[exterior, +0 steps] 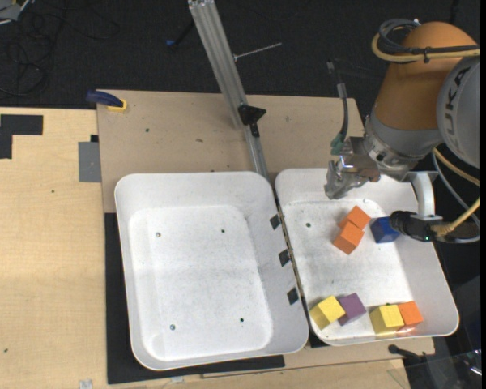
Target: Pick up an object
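Up near the back of the right bin (pixel 437 290), the gripper (pixel 338 186) hangs over the white floor, and nothing can be seen between its tips. How wide the tips are apart cannot be told, because they look like one small grey lump from above. The nearest thing to pick is the orange block (pixel 351 228). It lies on the bin floor, down and a bit to the right of the gripper, close by but not touching it. It looks like two orange cubes stuck together, bright on top and darker on the side. Its long way runs on a slant, from the lower left up to the upper right. Just beside its upper end sits a blue cube (pixel 383 230). At the front of this bin there is a yellow cube (pixel 329 309) touching a purple cube (pixel 352 306), and further right a yellow block (pixel 385 318) touching an orange cube (pixel 410 314). The left bin (pixel 130 217) sits right next to this one. The grey and orange arm (pixel 425 79) comes in from the right.
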`<state>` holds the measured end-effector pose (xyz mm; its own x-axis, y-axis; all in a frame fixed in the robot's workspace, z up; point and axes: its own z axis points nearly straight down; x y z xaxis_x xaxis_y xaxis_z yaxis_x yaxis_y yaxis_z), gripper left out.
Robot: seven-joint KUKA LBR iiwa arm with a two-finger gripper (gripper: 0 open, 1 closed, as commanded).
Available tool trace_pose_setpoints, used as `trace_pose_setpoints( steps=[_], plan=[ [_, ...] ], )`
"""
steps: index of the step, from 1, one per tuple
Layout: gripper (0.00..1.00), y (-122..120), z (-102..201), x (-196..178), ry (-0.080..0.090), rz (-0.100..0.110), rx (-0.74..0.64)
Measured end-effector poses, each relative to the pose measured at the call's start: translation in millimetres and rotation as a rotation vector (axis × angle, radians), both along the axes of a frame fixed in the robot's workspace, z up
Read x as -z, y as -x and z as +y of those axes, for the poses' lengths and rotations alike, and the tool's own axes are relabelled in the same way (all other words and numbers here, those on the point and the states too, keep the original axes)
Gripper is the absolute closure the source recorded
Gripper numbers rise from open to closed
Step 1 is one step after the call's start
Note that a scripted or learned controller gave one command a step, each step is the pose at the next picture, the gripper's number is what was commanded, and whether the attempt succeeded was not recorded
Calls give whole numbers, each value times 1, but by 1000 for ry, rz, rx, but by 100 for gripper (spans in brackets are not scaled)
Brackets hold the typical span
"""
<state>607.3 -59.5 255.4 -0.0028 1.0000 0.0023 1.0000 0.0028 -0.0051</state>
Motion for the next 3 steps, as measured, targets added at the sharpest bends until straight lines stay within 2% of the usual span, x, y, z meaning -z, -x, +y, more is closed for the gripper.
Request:
trace_pose_setpoints(
  steps=[3],
  plan=[
    [100, 34, 148, 0, 0, 1, -2]
  ],
)
